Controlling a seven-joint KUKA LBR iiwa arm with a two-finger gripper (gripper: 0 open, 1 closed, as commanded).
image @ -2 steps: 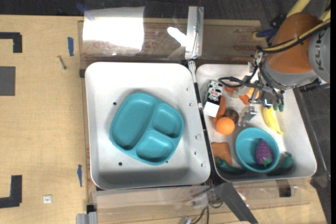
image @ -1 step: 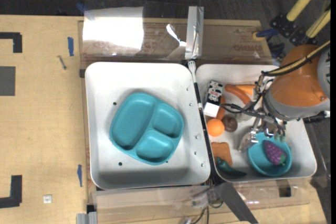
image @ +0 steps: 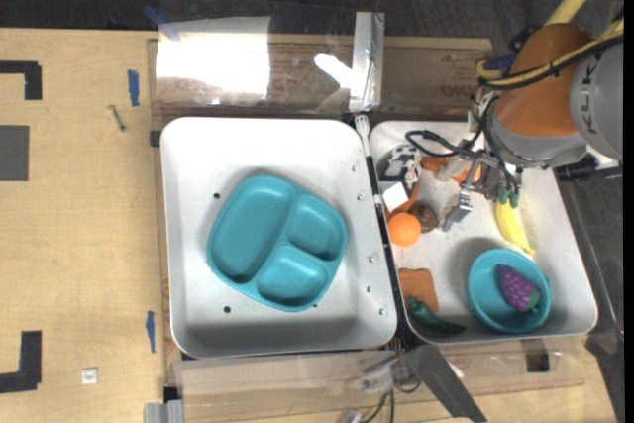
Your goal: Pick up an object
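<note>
Camera view shows the gripper (image: 448, 203) low in the right bin (image: 575, 243), beside an orange ball (image: 403, 229); whether its fingers are spread cannot be told.

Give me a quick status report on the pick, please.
Gripper low in right bin, nothing visibly held. Orange ball and banana close by. Purple grapes in teal bowl.

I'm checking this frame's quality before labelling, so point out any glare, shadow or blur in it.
Camera view: strong white glare washes out the clear plastic sheet behind the left white bin; the teal divided plastic tray casts a soft shadow toward the lower left; the gripper and the small objects around it in the right white bin look slightly blurred and cluttered; the yellow banana stays legible.
</note>
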